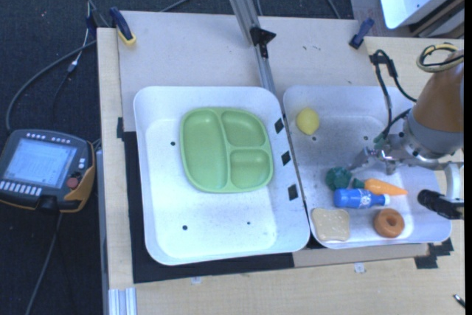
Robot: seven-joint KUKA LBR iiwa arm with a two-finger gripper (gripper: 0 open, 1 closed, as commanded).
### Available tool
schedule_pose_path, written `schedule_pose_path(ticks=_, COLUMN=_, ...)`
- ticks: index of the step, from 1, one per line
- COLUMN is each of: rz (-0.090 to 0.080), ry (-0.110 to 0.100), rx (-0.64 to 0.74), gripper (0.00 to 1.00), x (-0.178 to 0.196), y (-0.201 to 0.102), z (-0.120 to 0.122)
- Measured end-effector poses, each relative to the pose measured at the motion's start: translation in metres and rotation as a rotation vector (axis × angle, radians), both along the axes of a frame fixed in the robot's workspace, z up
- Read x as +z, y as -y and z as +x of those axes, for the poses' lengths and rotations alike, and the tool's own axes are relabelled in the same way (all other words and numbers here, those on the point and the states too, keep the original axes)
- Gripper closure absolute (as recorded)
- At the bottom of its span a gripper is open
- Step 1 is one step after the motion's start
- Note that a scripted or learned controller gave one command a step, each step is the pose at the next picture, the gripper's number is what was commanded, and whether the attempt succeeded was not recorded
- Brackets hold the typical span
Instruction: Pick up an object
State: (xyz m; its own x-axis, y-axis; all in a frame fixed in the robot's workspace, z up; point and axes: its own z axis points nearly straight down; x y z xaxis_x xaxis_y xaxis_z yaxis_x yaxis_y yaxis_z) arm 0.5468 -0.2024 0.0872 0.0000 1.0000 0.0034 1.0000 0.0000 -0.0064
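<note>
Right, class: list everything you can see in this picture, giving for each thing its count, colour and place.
Bins: two, white, side by side on the bench.
Divided plate: one, green, left bin.
Ball: one, yellow, right bin, far left corner.
Small toy: one, dark green, right bin.
Bottle: one, blue, lying in right bin.
Carrot: one, orange, beside the bottle.
Doughnut: one, brown, right bin, near edge.
Bread slice: one, tan, right bin, near corner.
Handheld controller: one, grey, on the floor, left.
Clamps: two, blue, bench's far corners.
Gripper: one, metal, above the carrot.

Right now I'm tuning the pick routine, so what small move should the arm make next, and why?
Probably a short drop onto the orange carrot: the gripper hangs just above it in the right bin, with the blue bottle and green toy crowding close beside.
</note>
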Motion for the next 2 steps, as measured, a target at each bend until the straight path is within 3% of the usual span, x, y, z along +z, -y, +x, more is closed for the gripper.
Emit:
schedule_pose_path(ticks=1, rz=-0.002, ry=0.008, rx=0.000, gripper=1.00, x=0.015, y=0.001, z=0.002)
schedule_pose_path(ticks=2, rz=-0.006, ry=0.013, rx=0.002, gripper=1.00, x=0.070, y=0.000, z=0.014)
